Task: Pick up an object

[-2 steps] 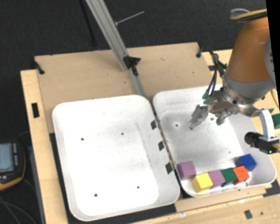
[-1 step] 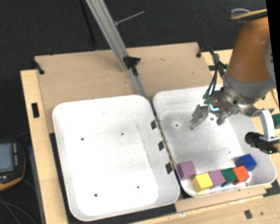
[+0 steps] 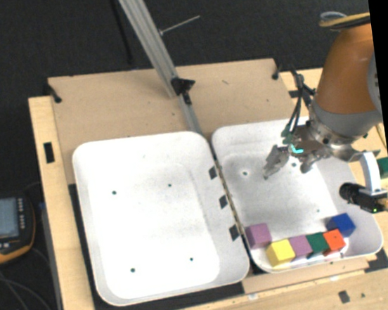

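Gripper [image 3: 289,161] hangs over the bare upper part of the right bin [image 3: 262,134], fingers spread w/ nothing between them, so approach step, no grasp yet. Blocks sit along that bin's near edge: purple block [image 3: 258,234], yellow block [image 3: 280,251], blue block [image 3: 341,223]; next move needs travel toward them + descent. Green/orange pair packed tight, edges hard to separate; arm cut off at right.

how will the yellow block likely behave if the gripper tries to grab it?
Yellow block looks rigid and flat-sided, so it probably won't roll. It sits tight against the purple block and near the bin wall, so fingers may struggle to get around it.
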You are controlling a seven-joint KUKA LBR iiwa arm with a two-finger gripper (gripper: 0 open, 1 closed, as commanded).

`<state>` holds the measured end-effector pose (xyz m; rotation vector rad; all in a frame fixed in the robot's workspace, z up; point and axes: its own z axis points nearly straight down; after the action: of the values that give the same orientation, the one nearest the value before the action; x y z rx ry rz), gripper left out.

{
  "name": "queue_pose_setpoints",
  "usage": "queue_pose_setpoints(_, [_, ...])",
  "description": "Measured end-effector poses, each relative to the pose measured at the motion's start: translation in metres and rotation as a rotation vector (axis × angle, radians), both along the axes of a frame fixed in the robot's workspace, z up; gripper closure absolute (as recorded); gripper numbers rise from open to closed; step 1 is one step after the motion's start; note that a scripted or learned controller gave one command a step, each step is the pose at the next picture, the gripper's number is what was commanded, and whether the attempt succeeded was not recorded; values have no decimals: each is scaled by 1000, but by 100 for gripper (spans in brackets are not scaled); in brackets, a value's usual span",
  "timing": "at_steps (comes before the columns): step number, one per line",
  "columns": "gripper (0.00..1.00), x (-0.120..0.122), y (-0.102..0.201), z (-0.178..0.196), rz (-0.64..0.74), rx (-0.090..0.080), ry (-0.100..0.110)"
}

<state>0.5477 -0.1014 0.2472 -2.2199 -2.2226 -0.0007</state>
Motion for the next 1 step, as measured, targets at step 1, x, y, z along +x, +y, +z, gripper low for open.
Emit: queue_pose_setpoints(1, [0, -51, 12, 34, -2, 0, -3])
